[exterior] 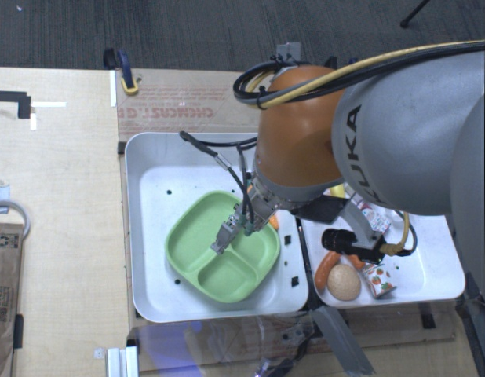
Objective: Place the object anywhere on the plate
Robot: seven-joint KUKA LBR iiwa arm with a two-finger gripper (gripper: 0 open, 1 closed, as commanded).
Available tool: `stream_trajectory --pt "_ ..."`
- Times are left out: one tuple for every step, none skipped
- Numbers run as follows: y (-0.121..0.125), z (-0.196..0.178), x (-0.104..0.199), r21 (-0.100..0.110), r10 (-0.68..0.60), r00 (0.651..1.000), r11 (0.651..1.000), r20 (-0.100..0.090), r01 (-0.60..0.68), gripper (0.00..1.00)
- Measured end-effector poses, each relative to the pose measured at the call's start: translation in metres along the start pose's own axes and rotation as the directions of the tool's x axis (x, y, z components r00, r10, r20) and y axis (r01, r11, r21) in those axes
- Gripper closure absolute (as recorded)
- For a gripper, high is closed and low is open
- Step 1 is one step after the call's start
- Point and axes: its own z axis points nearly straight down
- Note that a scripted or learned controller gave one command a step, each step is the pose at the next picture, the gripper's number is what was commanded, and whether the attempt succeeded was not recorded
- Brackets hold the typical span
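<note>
A pale wooden surface spreads left, with a brown cardboard sheet at its back edge. Beyond lies dark grey carpet floor.

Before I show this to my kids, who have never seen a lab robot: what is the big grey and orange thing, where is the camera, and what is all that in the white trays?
The big grey and orange shape is a robot arm, reaching in from the right. The one camera sits above the bench and looks down at a slant. At the arm's tip is its hand, two thin fingers, hanging low over a green plate with divided compartments. That plate lies in the left white bin. The picture is too small to tell whether the hand grips anything; a small orange bit shows beside it. The right white bin holds an egg-like ball, an orange carrot-like piece, a small carton and other bits partly hidden by the arm.
</note>
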Motion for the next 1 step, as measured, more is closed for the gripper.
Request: stream_trajectory --pt "0.0003 -0.0084 -0.0012 0.001 0.0 1.0 1.0 0.001 0.0 1.0"
